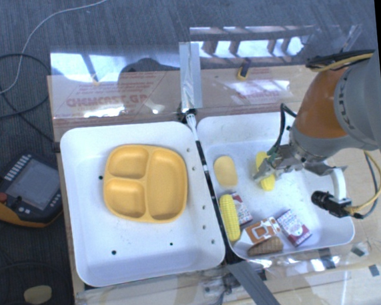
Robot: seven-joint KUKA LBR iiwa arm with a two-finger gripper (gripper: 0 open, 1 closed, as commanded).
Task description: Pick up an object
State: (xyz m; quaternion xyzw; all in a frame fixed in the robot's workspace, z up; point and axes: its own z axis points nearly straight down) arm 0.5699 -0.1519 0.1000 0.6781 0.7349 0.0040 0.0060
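My gripper (269, 165) is low in the right bin (332, 235), near its middle, right over a small yellow object (266, 179) that pokes out beneath it. Whether that object is gripped is hidden by the wrist. A pale yellow oval piece (226, 170) lies to the left, by the bin's divider. Along the front lie a corn cob (229, 216), a small red and white packet (242, 212), a brown carton (261, 229), a brown wedge (265, 246) and a red and white box (293, 228).
The left bin (93, 258) holds a yellow divided plate (145, 183). The grey and orange arm (337, 111) covers the right bin's far right side, with a black fitting and cable (331, 202) hanging off it. A teach pendant (21, 191) lies on the floor at left.
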